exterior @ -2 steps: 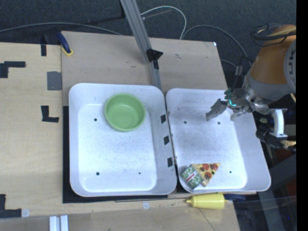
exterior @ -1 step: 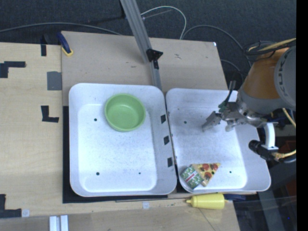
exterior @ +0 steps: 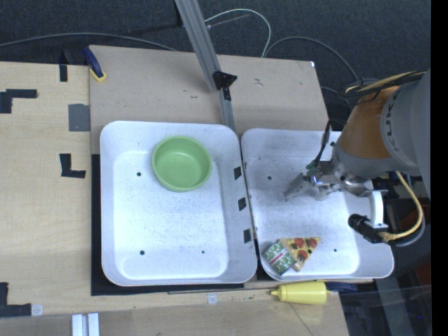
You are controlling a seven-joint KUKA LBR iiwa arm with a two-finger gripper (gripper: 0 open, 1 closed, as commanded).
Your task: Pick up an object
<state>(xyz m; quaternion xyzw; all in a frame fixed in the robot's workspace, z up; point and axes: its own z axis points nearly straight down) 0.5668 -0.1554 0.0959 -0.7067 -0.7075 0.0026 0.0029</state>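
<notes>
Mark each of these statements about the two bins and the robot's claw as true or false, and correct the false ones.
1. The green bowl sits in the left bin. True.
2. The claw hangs over the left bin. False: it is over the right bin.
3. The yellow bottle lies inside the right bin. False: it lies on the bench just outside that bin's near edge.
4. A colourful packet lies near the right bin's near-left corner. True.
5. The claw holds the green bowl. False: the bowl rests apart from it, in the other bin.
</notes>
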